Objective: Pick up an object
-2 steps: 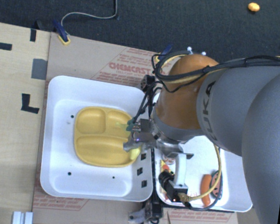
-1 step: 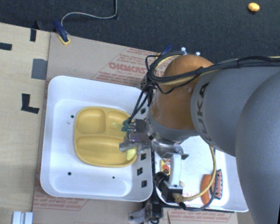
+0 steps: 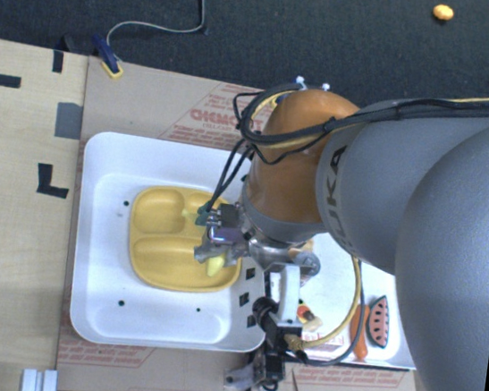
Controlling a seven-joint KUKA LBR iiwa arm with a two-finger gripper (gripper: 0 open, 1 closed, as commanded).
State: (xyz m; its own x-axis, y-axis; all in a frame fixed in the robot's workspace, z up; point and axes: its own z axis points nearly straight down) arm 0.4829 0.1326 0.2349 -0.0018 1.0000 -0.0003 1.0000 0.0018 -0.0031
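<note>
Just left of the tool point(image 3: 216, 251), a yellow divided tray point(image 3: 167, 233) lies in the left white bin point(image 3: 98, 242); whether the tool is open is unclear.

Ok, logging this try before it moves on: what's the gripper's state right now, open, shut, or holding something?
Gripper: over the yellow tray in the left bin; open, shut or holding cannot be told.

A small orange ball point(image 3: 443, 12) lies on the dark carpet point(image 3: 279, 14) beyond the bench, a thin cable point(image 3: 194, 11) trails across that carpet to a blue and yellow clip point(image 3: 107, 55), and black tape marks point(image 3: 49, 181) dot the wooden benchtop point(image 3: 3, 246).
</note>
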